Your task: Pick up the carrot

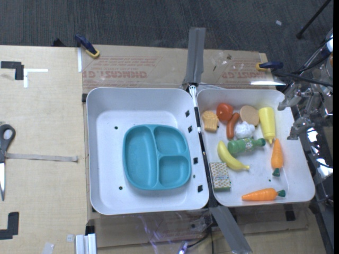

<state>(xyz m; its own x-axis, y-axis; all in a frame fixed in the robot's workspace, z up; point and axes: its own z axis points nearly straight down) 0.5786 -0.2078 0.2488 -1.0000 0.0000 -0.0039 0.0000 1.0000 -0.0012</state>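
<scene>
Mostly the right bin is crowded: a banana, green bottle, yellow bottle, tomato, sausage and small box fill it, while the left bin holds a teal tray. Two carrots lie there, one carrot near three o'clock beside the yellow bottle, another carrot at five o'clock. The gripper seems to sit at the bin's three o'clock rim, just right of the upper carrot, too tangled in metal to tell how it stands.
</scene>
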